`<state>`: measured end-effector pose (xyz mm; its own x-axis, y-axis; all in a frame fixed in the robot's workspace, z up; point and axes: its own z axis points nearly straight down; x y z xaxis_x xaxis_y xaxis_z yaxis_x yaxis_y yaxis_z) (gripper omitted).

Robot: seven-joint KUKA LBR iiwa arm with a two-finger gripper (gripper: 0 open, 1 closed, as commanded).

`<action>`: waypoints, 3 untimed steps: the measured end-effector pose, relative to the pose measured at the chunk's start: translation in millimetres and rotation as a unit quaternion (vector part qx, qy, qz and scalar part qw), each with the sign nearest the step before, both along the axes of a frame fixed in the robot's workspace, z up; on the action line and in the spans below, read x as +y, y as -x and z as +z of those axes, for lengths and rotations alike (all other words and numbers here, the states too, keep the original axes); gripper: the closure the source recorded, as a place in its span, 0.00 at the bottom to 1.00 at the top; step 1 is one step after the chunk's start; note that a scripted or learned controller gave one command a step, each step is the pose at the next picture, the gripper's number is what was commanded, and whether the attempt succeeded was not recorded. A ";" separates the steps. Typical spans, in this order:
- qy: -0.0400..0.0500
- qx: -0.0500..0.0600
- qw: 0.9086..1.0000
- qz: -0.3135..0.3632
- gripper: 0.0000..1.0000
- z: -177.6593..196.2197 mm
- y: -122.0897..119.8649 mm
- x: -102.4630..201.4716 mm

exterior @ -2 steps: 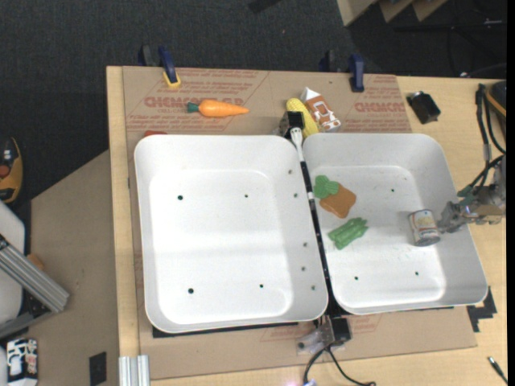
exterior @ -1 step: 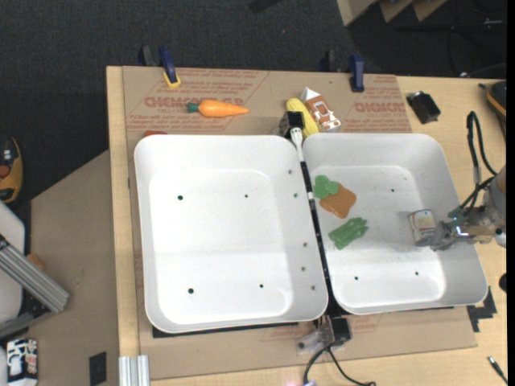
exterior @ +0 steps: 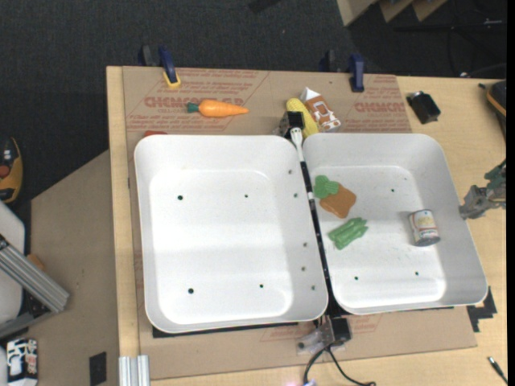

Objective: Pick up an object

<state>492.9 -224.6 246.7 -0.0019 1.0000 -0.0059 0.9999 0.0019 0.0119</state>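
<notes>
Step in hand: looks like the approach, w/ nothing picked yet. The hand (exterior: 479,200) is sitting at the far right, just outside the right bin's (exterior: 451,167) outer rim, low over the tabletop (exterior: 121,135). Can't tell if it's apart or together, since it's too small and half cut off at the frame edge. Nothing is showing in its grip.

Pickable things are all lying in the right bin. The can (exterior: 423,226) is resting on its side nearest the hand, toward the right wall. Near the divider betw. the bins, an orange-brown piece (exterior: 339,202) is touching a green piece (exterior: 325,187) at its upper left. A 2nd green item (exterior: 348,232) is lying just below those, apart from them. The left bin (exterior: 161,167) is holding no objects.

Outside the bins, on the tabletop's back strip, a carrot (exterior: 217,109) is lying well left, and a yellow-and-white cluster (exterior: 310,115) is sitting by the bins' top junction.

Next move, as I'm judging it: the hand is needing to come in over the rim and centre above one target. The can is seeming the easiest bet, being closest and standing clear of the rest. Being round and on its side, it could be rolling away unless the hand is closing across its curved body, not its ends. The touching pair by the divider is looking trickier, w/ a neighbour and the wall crowding it
</notes>
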 end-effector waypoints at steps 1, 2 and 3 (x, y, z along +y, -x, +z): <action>-0.001 0.004 1.000 -0.001 1.00 25.0 13.5 0.2; -0.002 0.005 1.000 -0.001 1.00 17.4 1.7 4.3; -0.002 0.004 1.000 -0.001 1.00 40.7 13.3 0.6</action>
<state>479.6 -224.0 287.5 -0.0004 1.0000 -0.0027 1.0000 0.0005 0.0038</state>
